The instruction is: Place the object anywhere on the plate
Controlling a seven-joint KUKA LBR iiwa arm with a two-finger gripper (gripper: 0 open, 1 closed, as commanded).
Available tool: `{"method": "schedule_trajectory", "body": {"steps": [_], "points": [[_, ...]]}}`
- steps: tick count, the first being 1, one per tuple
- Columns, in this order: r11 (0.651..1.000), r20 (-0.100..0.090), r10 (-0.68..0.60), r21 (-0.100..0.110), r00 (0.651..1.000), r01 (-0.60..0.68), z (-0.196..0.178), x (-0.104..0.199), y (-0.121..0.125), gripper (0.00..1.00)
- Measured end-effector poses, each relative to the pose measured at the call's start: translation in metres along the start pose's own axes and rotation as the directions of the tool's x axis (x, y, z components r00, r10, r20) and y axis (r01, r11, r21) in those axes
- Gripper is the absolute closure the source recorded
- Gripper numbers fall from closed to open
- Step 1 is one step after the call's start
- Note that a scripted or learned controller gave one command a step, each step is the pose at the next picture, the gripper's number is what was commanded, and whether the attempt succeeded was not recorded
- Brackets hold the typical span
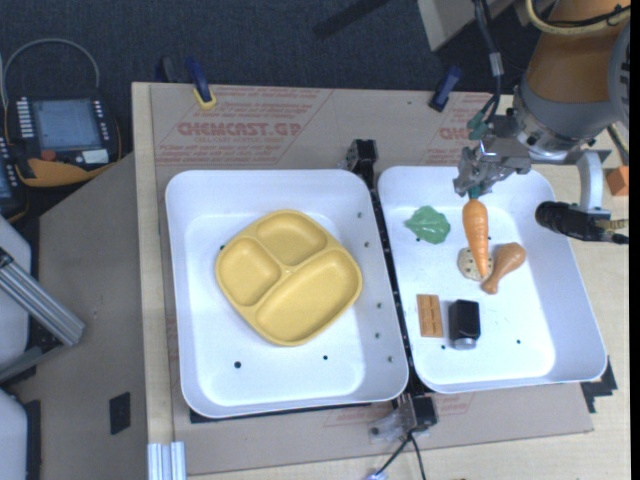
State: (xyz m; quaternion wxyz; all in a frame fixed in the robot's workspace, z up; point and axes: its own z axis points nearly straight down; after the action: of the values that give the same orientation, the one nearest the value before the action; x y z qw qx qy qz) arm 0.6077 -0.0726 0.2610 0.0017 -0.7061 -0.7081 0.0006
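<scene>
Now | claw [478, 186] clamped on carrot [477, 234] top | over right bin [575, 298]

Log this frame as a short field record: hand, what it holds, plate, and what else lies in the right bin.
hand: over the right bin's far edge
held: carrot, gripped at its top, hanging down
plate: yellow, three compartments, in the left bin, nothing on it
right bin items: green leaf, drumstick, round cookie, brown bar, black block
task state: carrot not yet on plate
</scene>
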Motion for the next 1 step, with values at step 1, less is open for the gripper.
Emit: {"method": "schedule_trajectory", "body": {"steps": [1], "points": [[1.000, -0.001, -0.002, 0.002, 1.000, 0.002, 0.0130, 0.0509, -0.0335, 1.00]]}}
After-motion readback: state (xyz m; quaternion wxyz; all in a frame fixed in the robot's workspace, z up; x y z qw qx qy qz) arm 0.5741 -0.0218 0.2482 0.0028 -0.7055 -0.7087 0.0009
